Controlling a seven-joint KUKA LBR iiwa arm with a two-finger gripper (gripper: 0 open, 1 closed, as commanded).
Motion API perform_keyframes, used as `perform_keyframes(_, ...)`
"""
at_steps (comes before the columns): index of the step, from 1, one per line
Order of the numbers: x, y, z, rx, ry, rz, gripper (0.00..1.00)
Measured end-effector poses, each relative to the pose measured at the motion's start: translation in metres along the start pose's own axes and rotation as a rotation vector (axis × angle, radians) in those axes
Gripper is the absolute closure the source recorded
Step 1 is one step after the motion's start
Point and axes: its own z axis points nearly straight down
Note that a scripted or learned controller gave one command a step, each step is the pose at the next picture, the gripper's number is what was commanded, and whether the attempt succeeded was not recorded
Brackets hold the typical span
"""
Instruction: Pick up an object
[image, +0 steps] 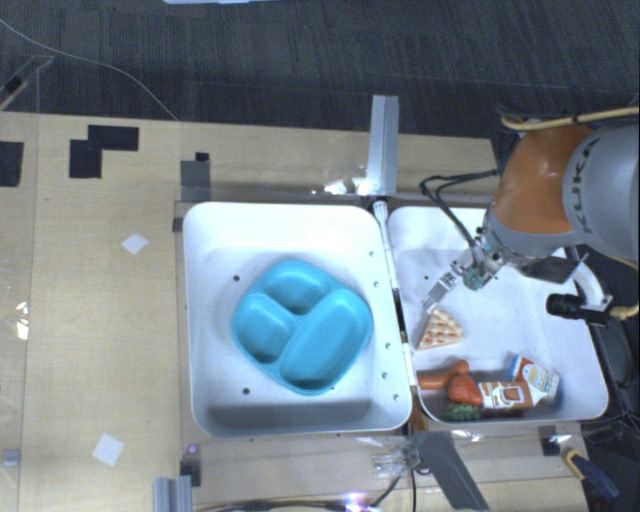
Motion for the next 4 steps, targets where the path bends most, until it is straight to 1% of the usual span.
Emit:
perform_keyframes(1,0.028,-0.041,-0.027,0.002,0.001,0.178,0.0)
perform_keyframes(2,0.052,-0.053,0.021,-0.012,-0.006,0.27,0.0)
perform_keyframes(3,-0.017,-0.021,0.02,-0.012,-0.011,0.067,0.0)
perform_keyframes(4,-0.027,-0.011,0.016,-0.007,-0.008,-0.097,0.0)
